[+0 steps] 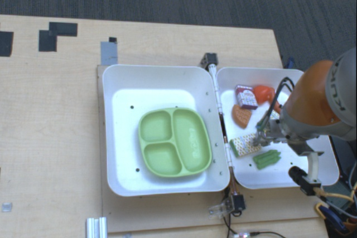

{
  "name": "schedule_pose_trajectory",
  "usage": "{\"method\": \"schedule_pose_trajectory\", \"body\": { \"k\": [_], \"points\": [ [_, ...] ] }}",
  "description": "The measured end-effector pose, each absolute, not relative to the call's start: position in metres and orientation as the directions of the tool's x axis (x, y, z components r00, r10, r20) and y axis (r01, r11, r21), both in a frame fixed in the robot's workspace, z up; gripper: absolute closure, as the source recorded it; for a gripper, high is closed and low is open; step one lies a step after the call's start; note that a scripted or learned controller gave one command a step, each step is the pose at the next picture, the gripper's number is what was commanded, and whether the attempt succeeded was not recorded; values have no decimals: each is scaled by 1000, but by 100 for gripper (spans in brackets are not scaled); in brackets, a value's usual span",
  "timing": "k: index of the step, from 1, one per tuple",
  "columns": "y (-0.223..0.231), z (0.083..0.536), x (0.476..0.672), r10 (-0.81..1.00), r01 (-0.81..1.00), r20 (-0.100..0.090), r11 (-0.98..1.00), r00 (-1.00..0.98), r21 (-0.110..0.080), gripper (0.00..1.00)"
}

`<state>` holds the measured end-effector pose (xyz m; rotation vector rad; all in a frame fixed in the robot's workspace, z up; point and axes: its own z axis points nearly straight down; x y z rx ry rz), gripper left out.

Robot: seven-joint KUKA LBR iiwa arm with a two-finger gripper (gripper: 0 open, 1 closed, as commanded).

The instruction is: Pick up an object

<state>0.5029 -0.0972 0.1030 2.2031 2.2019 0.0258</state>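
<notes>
The right bin (279, 175) holds several small objects. A maroon packet (245, 96) and an orange-red piece (264, 92) lie at its far side. An orange slice-shaped piece (242, 116) lies just nearer. A pale patterned block (243, 145) lies near the bin's left wall, and a green pod-shaped toy (266, 159) lies to its right. My gripper (261, 139) hangs low over the bin, right beside the patterned block and above the green toy. The wrist hides the fingertips.
The left bin (120, 136) holds a green three-compartment plate (174, 142). The grey arm with its orange band (312, 100) covers the right bin's right side. Cables run along the bench's near right corner (329, 209).
</notes>
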Motion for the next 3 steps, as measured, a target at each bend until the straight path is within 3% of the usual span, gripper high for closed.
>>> {"method": "schedule_pose_trajectory", "body": {
  "k": [1,2,3],
  "points": [
    [-97,103,503,1000,1000,-8,0,1,31,0],
    [-96,114,505,1000,999,-6,1,-1,34,100],
    [-96,114,504,1000,999,-6,1,-1,34,0]
  ]
}}
